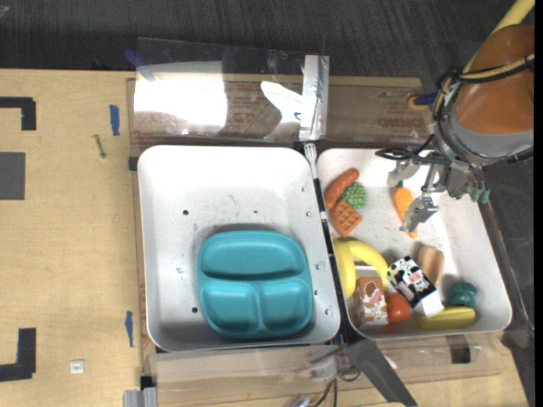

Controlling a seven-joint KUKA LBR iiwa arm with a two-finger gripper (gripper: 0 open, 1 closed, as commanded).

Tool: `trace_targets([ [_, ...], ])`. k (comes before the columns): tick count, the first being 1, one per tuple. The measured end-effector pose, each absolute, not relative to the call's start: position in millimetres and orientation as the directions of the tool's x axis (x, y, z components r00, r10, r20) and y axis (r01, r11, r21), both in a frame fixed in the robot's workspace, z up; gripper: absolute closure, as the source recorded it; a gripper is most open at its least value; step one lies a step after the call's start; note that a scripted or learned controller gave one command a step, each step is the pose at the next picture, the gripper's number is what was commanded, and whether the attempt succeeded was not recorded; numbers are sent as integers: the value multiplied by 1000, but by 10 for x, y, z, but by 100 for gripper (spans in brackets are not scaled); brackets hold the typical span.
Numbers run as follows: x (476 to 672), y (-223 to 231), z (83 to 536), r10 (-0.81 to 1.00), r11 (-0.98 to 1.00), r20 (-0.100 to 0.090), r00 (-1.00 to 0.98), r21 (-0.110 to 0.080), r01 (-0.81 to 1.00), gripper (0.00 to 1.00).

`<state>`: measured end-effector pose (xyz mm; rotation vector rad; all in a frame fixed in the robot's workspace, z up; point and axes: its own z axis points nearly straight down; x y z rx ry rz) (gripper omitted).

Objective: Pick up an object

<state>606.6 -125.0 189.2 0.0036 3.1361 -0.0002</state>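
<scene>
Camera view: pincer (419, 213) beside carrot (402, 203), empty.

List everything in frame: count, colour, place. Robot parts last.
bins: 2, white, side by side on the bench
divided tray: 1, teal, left bin, near side
carrot: 1, orange, right bin, far side, beside the gripper
hot dog: 1, orange-red, right bin, far left
grapes: 1, green, beside the hot dog
waffle: 1, orange, below the hot dog
banana: 1, yellow, right bin, middle left
cow-print carton: 1, black and white, right bin, near side
arm: 1, grey with orange band, from the right
gripper: 1, over right bin
</scene>
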Motion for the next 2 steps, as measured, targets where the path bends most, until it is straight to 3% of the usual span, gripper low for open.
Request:
trace_targets([
  [1,6340,-1731,898,39,999,-15,-999,-2,39,0],
  [2,6324,-1261,876,114,993,-5,-993,2,114,0],
])
